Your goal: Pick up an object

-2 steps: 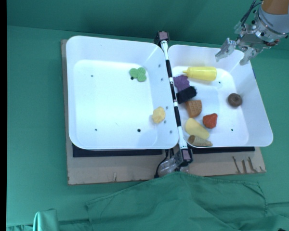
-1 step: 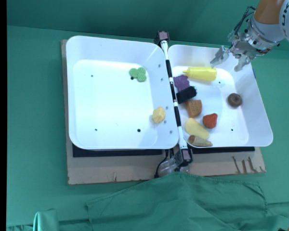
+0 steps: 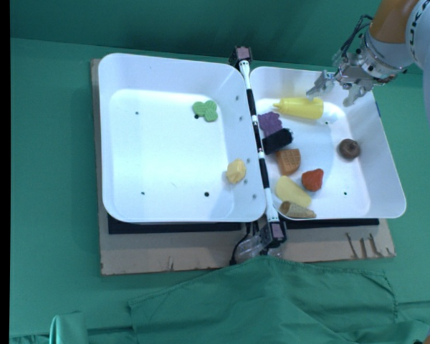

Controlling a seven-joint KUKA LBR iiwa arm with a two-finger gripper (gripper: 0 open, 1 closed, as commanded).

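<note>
**Yellow bottle sat nearest the open jaws**

White plastic bins lay side by side on the green-covered table (image 3: 50, 156), and we saw the gripper (image 3: 338, 86) hanging over the far edge of the right bin (image 3: 387, 185) with its jaws spread and nothing between them. The task named no particular object, so we judged the yellow bottle (image 3: 301, 107) the likeliest target: it lay on its side in the far part of the right bin, just beside and below the jaws.

To take it well, we thought the jaws should turn across the bottle's narrow width, not along its length, come down over its middle, and close only once both fingers had cleared its sides. The bottle lay apart from its neighbours, which favoured a clean grip. The purple piece (image 3: 269, 122) and the black piece (image 3: 277, 141) sat near the divider, close enough to be knocked if the approach drifted that way.

Several things were hard to make out. We could not tell how high the jaws stood above the bin floor from this slanted view. The arm (image 3: 416, 20) was cut off at the upper right. The small items clustered by the divider touched or overlapped, and we could not name them with confidence.
</note>
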